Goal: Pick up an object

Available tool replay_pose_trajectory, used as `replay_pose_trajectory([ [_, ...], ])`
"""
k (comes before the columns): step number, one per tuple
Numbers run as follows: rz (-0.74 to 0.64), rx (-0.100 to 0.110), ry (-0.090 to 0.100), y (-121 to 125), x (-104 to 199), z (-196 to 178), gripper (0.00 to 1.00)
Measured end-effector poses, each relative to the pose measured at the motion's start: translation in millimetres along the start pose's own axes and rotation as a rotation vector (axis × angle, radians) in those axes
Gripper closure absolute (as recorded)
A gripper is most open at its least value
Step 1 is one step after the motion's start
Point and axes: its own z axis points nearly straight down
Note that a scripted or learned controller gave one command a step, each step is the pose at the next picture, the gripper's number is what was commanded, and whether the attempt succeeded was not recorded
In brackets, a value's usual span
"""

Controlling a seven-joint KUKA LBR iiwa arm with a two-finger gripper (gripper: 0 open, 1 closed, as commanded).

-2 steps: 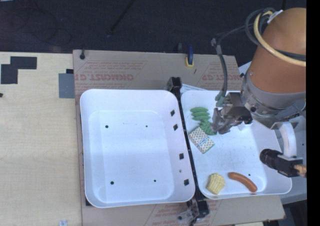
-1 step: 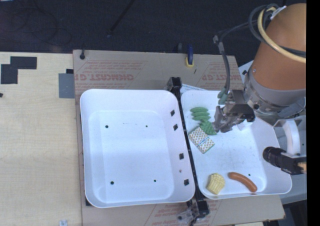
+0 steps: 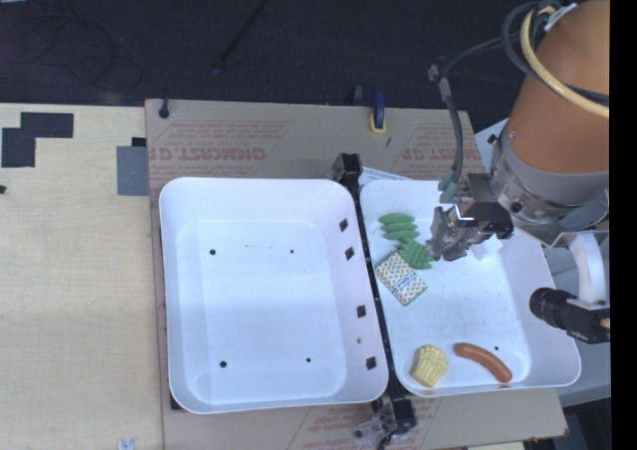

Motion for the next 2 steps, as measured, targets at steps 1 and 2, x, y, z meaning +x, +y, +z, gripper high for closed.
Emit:
replay_pose_trajectory([
  [1, -0.004, 0.003, 0.0, 0.2, -1.2, -9.2, 1.0],
  [2, -0.003, -0.023, 0.003, -1.5, 36.5, -113.2, 1.0],
])
